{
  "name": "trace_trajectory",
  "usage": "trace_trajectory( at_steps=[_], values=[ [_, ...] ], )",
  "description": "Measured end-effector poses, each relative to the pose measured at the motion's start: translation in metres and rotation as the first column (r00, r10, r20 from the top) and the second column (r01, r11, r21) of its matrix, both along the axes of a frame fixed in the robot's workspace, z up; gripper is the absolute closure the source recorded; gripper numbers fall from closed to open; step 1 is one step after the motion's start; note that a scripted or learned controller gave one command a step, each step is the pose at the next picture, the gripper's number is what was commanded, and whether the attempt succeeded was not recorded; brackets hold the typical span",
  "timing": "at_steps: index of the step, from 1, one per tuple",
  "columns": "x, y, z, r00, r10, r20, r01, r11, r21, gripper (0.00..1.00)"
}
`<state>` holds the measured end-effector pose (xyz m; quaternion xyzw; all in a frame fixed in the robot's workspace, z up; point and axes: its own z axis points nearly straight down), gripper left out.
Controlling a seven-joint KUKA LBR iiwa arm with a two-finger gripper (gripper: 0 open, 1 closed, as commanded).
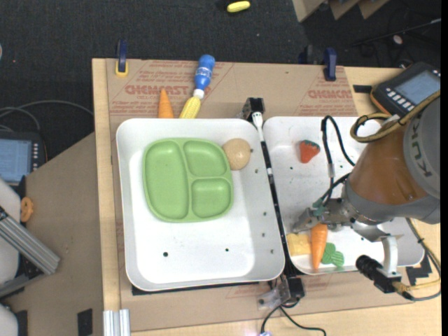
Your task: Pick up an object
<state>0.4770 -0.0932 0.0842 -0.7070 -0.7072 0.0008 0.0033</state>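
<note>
Tray (187,179) in left bin (140,208)

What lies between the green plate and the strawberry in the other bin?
In the camera view, a tan ball beside the green plate, then both bins' touching rims, then bare white floor up to the strawberry.
</note>
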Motion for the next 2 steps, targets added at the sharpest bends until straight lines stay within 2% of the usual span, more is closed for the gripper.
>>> trace_trajectory(
  at_steps=[1, 2],
  values=[
    [0.003, -0.003, 0.011, 1.000, -0.003, 0.009, 0.003, 1.000, -0.006, 1.00],
    [0.057, 0.050, 0.106, 1.000, 0.008, 0.020, -0.008, 1.000, -0.003, 1.00]
  ],
)
